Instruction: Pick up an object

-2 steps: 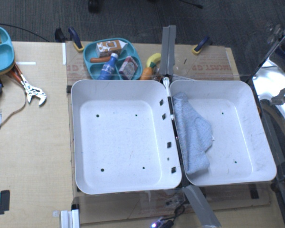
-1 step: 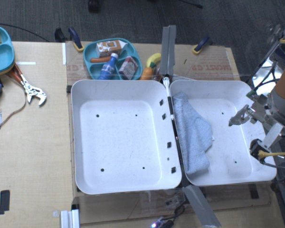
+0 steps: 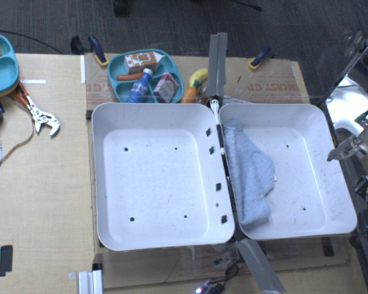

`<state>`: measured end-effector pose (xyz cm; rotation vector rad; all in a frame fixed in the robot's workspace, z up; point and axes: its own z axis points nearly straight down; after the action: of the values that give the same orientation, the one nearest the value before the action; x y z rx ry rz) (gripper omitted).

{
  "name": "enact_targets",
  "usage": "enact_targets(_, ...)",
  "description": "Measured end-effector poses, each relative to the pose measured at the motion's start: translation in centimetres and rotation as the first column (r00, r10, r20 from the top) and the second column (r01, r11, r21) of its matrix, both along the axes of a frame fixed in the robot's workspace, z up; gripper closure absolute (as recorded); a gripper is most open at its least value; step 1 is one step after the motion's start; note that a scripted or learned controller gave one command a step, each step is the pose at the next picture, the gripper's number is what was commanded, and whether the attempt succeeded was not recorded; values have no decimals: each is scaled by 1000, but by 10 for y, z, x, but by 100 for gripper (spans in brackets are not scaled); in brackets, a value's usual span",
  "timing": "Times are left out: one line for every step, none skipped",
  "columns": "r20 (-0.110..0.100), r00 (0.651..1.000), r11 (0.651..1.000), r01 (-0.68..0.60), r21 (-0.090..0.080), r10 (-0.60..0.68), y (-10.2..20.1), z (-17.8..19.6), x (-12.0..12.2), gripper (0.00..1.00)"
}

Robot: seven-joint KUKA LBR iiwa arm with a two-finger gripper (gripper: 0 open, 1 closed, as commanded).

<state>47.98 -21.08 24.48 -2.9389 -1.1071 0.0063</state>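
Against the left wall of the right shallow white plastic bin (image 3: 319,182) lies a crumpled grey-blue cloth (image 3: 248,171), stretched from the back part of the bin toward its front edge. Beside it stands the left shallow white plastic bin (image 3: 110,182). Behind both bins, on the bench, rests a teal divided plastic tray (image 3: 118,84) with small food items, and further left a silver metal wrench (image 3: 42,119).

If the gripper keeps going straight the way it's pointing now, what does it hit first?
The gripper sits at the right bin's right edge, pointing left. Going straight, it would probably cross bare bin floor and meet the grey cloth first, though height is unclear here.
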Motion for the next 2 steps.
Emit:
enact_targets(0, 1000, 1000, -1, 0, 1, 0, 0, 0, 0)
enact_targets(0, 1000, 1000, -17, 0, 17, 17, 36, 37, 0)
